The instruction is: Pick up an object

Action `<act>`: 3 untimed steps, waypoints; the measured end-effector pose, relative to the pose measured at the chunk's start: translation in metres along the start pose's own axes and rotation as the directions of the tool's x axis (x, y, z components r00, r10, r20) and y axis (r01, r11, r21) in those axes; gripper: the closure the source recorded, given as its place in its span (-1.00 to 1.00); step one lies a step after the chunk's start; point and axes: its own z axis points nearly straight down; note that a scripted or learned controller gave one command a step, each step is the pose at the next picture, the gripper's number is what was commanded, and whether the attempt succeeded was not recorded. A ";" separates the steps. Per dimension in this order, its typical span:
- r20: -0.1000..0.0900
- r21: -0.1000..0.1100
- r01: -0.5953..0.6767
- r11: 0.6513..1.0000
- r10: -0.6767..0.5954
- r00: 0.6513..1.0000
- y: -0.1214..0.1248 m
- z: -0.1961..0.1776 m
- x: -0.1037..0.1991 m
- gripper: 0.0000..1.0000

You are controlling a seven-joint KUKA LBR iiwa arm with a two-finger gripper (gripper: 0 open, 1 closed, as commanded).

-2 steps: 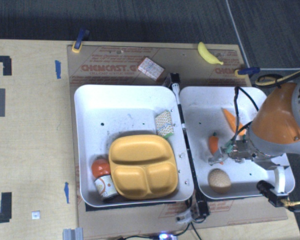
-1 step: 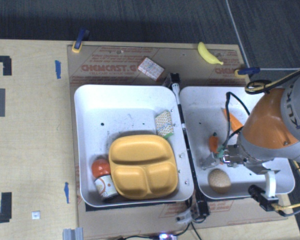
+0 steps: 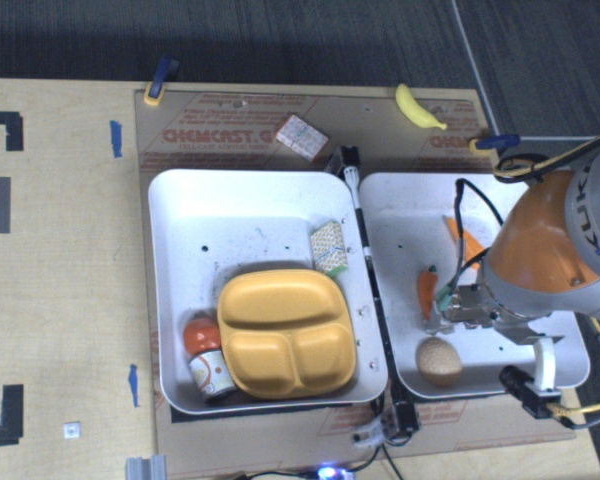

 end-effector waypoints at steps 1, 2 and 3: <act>0.000 0.000 0.000 1.000 0.000 1.000 0.000 0.000 0.000 -1.00; 0.000 0.004 0.000 1.000 0.000 1.000 -0.001 0.010 -0.007 -1.00; 0.000 0.000 0.000 1.000 0.000 1.000 0.000 0.000 -0.006 1.00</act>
